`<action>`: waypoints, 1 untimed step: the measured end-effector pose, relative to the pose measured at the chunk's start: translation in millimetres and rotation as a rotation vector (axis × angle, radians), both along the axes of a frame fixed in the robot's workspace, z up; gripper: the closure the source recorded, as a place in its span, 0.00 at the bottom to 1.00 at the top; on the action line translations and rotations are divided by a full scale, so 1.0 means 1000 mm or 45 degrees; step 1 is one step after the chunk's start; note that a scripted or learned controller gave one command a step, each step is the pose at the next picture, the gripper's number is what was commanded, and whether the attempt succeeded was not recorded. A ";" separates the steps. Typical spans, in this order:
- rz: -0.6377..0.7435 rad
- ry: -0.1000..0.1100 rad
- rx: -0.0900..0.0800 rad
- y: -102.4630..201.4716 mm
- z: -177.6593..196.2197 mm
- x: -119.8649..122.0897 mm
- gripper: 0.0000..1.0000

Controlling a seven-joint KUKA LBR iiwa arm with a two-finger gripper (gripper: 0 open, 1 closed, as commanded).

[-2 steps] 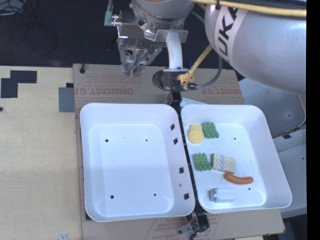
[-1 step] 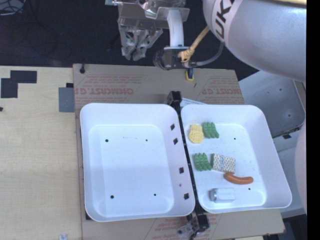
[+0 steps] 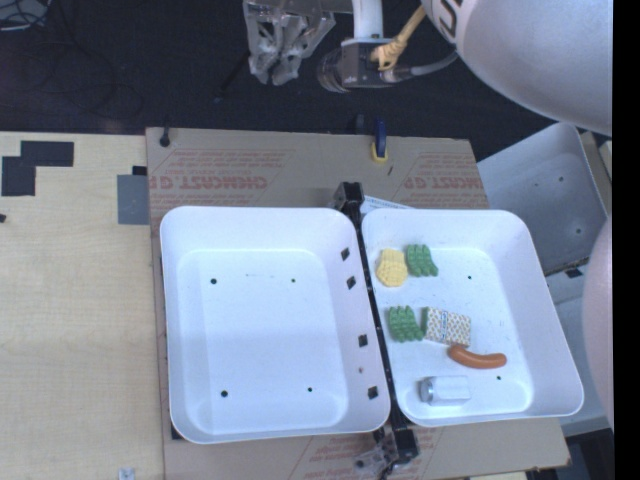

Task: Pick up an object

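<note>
The right bin (image 3: 520, 258) holds several small objects. A yellow ridged piece (image 3: 391, 267) lies beside a green ridged piece (image 3: 420, 260) near the bin's back left. Further forward sit another green piece (image 3: 402, 323) and a patterned white packet (image 3: 447, 325), touching each other. An orange sausage-shaped item (image 3: 477, 359) lies just in front of the packet. A small white and grey container (image 3: 443, 389) rests near the front wall. My gripper (image 3: 277, 66) hangs high above the bench, beyond the back edge of the left bin (image 3: 190, 268), far from all the objects and with nothing in it.
The two bins meet at a black clamped divider (image 3: 360, 308). They stand on a brown cardboard sheet (image 3: 260, 173) over a pale wooden bench (image 3: 70, 298). The large grey arm body (image 3: 530, 38) looms over the upper right.
</note>
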State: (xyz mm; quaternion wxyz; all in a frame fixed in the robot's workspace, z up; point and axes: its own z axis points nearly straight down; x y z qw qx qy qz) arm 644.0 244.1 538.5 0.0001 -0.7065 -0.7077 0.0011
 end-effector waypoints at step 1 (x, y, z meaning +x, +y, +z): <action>0.003 0.020 -0.006 -0.001 -0.111 -0.107 1.00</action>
